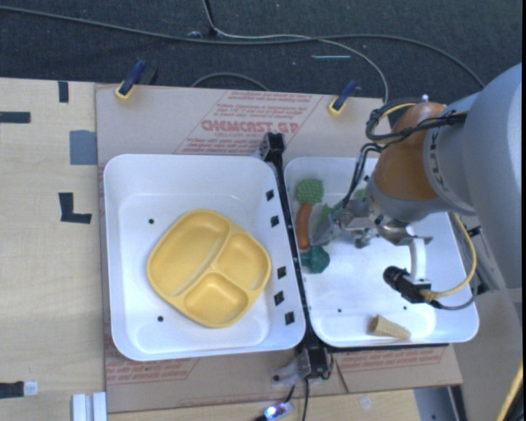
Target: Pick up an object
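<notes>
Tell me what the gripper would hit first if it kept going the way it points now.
The gripper points toward the right bin's left side. First in line looks like the orange toy carrot with its green leafy top, beside the small dark green toy. Depth is unclear from above.

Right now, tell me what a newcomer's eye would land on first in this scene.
The yellow divided plate stands out first, lying alone in the left bin. Next comes the grey arm with its orange band, reaching over the right bin toward a carrot-like toy with a green top near the divider. A small tan wedge lies at that bin's near edge.
</notes>
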Available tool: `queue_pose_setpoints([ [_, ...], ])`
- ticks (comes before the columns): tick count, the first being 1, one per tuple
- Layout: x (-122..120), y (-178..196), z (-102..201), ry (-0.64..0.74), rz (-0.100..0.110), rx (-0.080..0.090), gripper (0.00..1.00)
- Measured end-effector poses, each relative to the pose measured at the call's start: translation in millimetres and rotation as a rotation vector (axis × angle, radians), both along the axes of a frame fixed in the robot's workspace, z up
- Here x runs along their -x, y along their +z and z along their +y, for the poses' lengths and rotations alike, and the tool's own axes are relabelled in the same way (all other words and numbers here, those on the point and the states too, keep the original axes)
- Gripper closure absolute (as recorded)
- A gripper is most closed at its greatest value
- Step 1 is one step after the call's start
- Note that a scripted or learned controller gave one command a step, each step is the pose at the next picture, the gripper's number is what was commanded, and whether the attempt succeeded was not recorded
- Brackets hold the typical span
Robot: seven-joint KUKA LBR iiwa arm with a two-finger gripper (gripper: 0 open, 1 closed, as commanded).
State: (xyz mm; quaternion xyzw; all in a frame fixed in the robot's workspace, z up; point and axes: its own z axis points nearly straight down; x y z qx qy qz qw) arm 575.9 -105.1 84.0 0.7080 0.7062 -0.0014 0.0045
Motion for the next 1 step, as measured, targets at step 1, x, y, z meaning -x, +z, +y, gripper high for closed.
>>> queue_pose_setpoints([
  [1, -0.2, 11.8, 1.9, 0.003, 0.001, -0.002, 1.0],
])
